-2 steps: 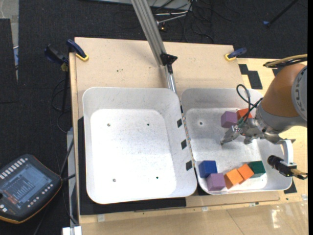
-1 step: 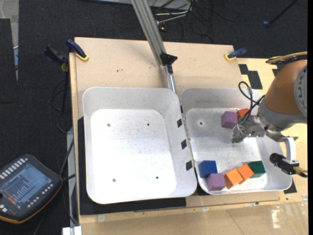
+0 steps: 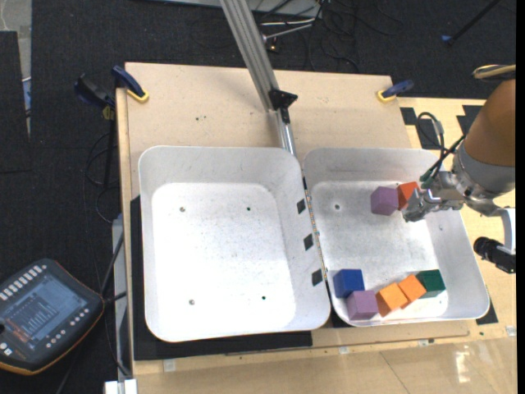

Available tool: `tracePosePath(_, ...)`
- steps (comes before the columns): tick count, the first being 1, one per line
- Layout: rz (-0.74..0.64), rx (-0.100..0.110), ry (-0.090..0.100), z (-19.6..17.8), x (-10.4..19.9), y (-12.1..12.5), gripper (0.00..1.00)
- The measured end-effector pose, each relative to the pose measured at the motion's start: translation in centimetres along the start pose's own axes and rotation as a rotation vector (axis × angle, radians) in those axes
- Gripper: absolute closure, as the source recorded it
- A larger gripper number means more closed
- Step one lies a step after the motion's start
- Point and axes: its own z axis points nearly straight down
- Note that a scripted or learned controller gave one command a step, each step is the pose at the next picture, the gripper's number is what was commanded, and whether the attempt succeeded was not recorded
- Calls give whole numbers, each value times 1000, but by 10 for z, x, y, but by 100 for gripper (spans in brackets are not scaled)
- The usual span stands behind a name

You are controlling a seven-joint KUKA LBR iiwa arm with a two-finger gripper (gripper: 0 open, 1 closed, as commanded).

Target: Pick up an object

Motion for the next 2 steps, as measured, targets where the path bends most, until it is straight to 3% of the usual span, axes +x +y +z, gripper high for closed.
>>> tracePosePath(1, -1, 0, 0, -54, 0, 2, 100)
tracePosePath(2, -6, 4, 3, -53, 46, 19, 100)
